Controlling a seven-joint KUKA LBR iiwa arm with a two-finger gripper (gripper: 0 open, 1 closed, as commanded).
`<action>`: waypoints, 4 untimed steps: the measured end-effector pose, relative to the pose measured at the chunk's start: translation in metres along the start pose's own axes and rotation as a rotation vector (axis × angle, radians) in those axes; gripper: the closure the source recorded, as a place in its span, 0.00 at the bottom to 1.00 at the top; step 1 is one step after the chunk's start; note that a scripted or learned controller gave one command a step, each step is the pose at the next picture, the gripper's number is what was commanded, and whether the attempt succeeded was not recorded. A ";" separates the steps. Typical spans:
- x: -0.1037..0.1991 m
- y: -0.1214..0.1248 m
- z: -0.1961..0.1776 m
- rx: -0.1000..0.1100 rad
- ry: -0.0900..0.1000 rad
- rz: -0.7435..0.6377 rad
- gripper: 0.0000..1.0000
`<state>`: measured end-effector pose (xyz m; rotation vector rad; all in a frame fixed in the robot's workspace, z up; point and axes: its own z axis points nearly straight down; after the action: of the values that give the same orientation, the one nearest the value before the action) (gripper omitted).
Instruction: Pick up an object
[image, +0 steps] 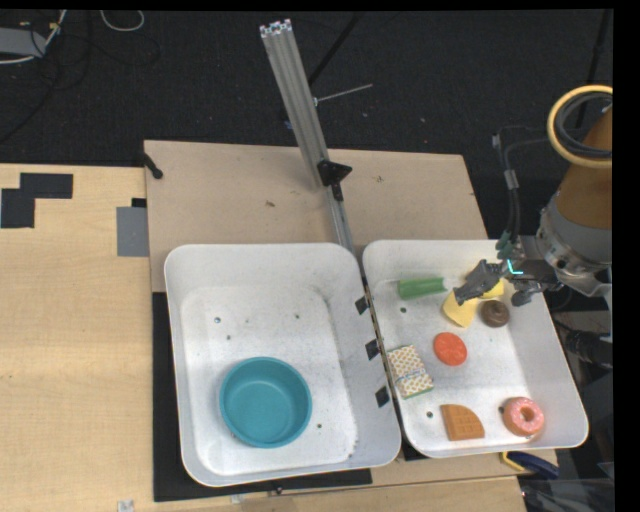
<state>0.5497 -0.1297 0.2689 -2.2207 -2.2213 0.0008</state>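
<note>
End effector (497, 283) w/ open fingers over yellow piece (461, 311), brown ball (494, 314) adjacent.

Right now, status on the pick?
Gripper low over right bin's far end, nothing seen held. Nearest: yellow wedge and brown ring, lying beside each other. Green block close by, left of them.

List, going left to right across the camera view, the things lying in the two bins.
Teal bowl → checkered block → green cylinder → orange disc → orange wedge → brown ball → pink donut.
</note>
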 end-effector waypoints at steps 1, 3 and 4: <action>0.000 0.000 0.000 0.000 0.000 0.000 0.00; 0.008 -0.004 0.095 0.004 0.000 0.000 0.00; 0.001 -0.007 0.141 0.004 0.000 0.001 0.00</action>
<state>0.5421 -0.1290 0.1276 -2.2195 -2.2185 0.0043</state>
